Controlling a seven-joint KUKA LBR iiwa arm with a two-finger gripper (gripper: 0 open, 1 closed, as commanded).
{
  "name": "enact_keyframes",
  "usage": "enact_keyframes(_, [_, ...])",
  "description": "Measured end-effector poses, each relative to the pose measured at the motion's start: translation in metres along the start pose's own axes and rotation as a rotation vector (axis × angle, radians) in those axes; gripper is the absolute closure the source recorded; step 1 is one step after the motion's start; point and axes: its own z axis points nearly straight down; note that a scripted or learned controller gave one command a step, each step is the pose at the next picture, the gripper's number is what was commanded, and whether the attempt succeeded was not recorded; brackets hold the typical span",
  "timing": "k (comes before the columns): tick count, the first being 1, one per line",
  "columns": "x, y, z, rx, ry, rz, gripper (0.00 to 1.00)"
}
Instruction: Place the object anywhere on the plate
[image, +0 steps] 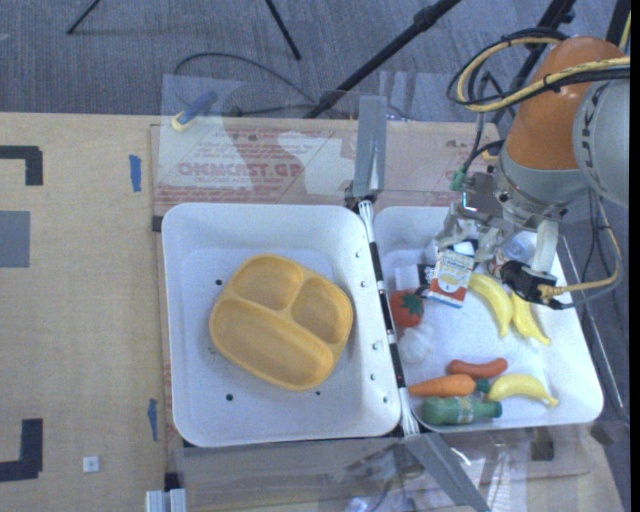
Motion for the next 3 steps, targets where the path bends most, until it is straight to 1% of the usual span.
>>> enact_keyframes(1, [0.080, -0.016, 0.029, 0.001, 0.002, -0.199, 1.00])
enact_keyframes(2, [0.183, -0.021, 0.024, -0.006, 0.002, -0.594, 1.00])
enact_keyframes(3, [0.184, -0.020, 0.014, -0.011, 0.003, -0.593, 1.00])
